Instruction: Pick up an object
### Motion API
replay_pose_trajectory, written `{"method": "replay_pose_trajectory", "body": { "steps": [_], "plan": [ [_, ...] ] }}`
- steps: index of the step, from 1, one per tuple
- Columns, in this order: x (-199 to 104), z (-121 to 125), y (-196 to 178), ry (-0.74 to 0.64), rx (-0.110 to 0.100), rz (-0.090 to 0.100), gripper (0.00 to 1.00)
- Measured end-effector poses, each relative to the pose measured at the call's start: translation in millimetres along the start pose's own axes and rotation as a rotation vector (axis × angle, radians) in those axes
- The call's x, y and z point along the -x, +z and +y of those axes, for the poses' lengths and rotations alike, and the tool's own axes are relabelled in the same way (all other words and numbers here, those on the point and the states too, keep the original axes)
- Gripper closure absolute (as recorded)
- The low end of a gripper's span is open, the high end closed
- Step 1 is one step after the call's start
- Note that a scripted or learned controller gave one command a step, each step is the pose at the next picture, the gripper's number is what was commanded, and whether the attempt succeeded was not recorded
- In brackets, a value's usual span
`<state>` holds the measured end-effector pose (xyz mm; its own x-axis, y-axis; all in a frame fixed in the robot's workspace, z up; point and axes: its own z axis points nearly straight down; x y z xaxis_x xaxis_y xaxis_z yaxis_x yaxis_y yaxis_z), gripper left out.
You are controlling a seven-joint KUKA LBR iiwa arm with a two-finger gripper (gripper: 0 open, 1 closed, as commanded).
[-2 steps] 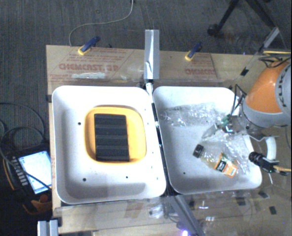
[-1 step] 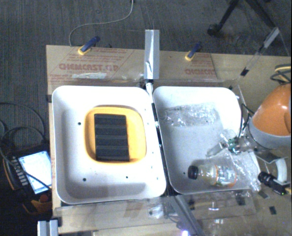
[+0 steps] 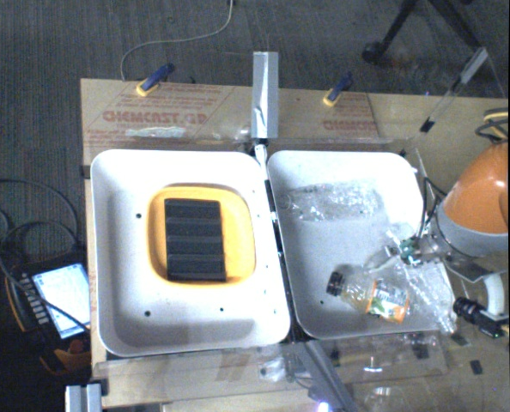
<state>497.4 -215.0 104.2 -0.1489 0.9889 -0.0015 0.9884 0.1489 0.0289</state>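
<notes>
Altogether two bins, one bottle, one sponge

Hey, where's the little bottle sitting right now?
The bottle lies on its side in the right bin, toward its near right corner, beside crinkled clear plastic wrap and close to the arm.

Bins smooth white plastic; bottle clear, glossy; crinkled film, probably plastic; bench matt board.

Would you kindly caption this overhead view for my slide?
Yellow tray with black insert in left white bin; clear plastic bottle in right bin.
</notes>
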Motion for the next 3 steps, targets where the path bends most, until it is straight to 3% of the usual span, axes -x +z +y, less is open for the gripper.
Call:
{"method": "replay_pose_trajectory", "body": {
  "steps": [1,2,3],
  "plan": [
    [-1.1,12.0,9.3,0.198,-0.015,0.005,1.0],
    [-61.5,41.2,-70.7,0.073,-0.029,0.001,1.0],
    [-53.5,31.1,-103.7,0.064,-0.03,0.0,1.0]
  ]
}}
